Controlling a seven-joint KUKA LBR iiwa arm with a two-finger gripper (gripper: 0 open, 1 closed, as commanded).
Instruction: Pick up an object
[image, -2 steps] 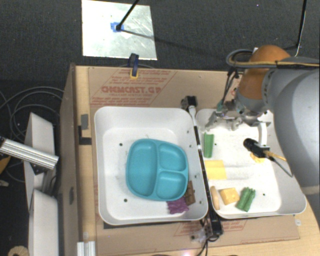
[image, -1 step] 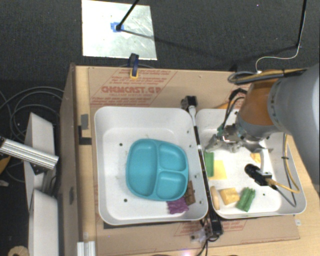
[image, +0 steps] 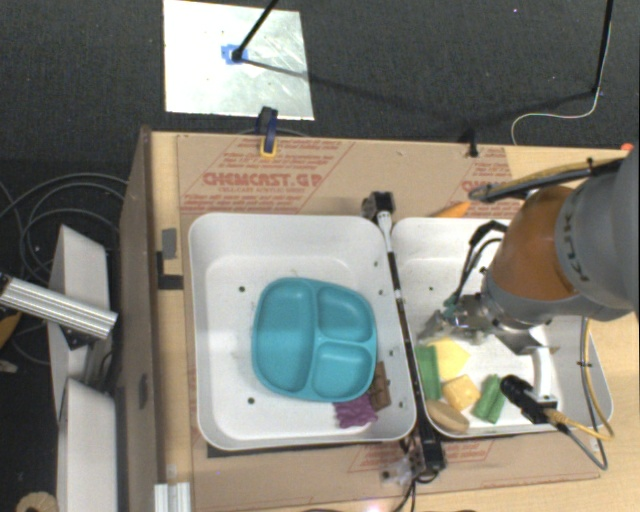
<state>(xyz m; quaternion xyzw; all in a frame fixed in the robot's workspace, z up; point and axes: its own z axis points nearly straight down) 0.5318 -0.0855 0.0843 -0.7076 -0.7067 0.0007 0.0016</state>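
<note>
The grey arm with its orange band (image: 545, 255) hung over the right white bin (image: 440, 235), its gripper (image: 462, 318) low at the bin's nine o'clock; whether it was spread, I cannot tell. Just below, at six o'clock, the yellow block (image: 450, 357), green pieces (image: 428, 372) and tan chunk (image: 460, 392) crowded together, so a descent could likely nudge neighbours or catch nothing. The teal divided plate (image: 315, 338) lay in the left white bin (image: 215, 300).

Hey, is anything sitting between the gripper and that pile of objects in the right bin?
Nothing visible does. The gripper hangs low in the right bin, just above the yellow piece and green piece. The arm's wrist hides part of the bin floor beneath it.
</note>
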